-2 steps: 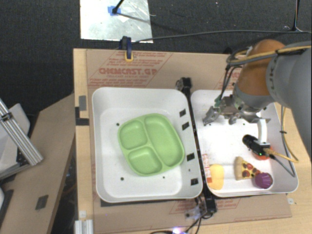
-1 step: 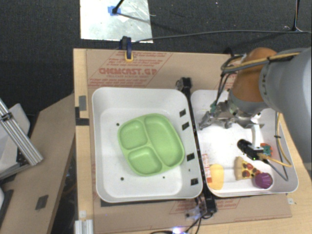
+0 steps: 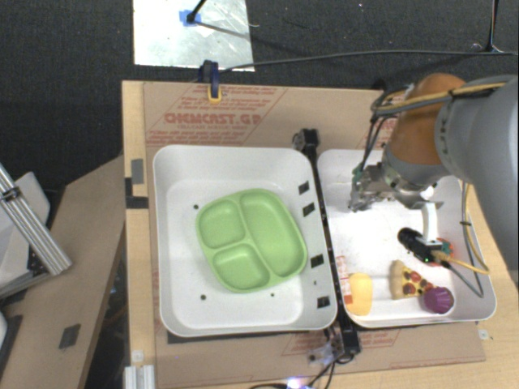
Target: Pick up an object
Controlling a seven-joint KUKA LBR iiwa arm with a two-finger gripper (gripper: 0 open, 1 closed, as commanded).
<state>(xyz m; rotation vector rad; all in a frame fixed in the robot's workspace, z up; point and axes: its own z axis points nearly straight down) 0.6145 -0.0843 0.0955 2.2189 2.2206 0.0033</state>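
Arm: your grey arm (image 3: 478, 136) comes in from the right and hangs over the far part of the right bin (image 3: 375, 241); you can see the orange band just above the wrist.

Gripper: the gripper (image 3: 362, 194) sits low over the far left part of the right bin, close to the wall it shares with the other bin. Honestly you can't tell from this angle whether it's open or closed, and nothing shows as held in it.

Stuff to pick: all three are lined up along the near edge of the right bin, well apart from the gripper.

Yellow toy: the yellow toy (image 3: 359, 292) is in the near left corner, right up against the bin wall.

Pizza slice: the toy pizza slice (image 3: 408, 281) lies just right of the yellow toy, with a small gap between them.

Purple ball: the purple ball (image 3: 439, 300) is just beside the pizza slice on its near right side, looks like touching or almost.

Left bin: the left bin (image 3: 174, 217) holds a green divided plate (image 3: 251, 240) lying flat around the middle, turned at a slant.

Surface: both bins rest on a cardboard sheet (image 3: 227, 112) with red print, and a blue clamp (image 3: 212, 78) grips its far edge.
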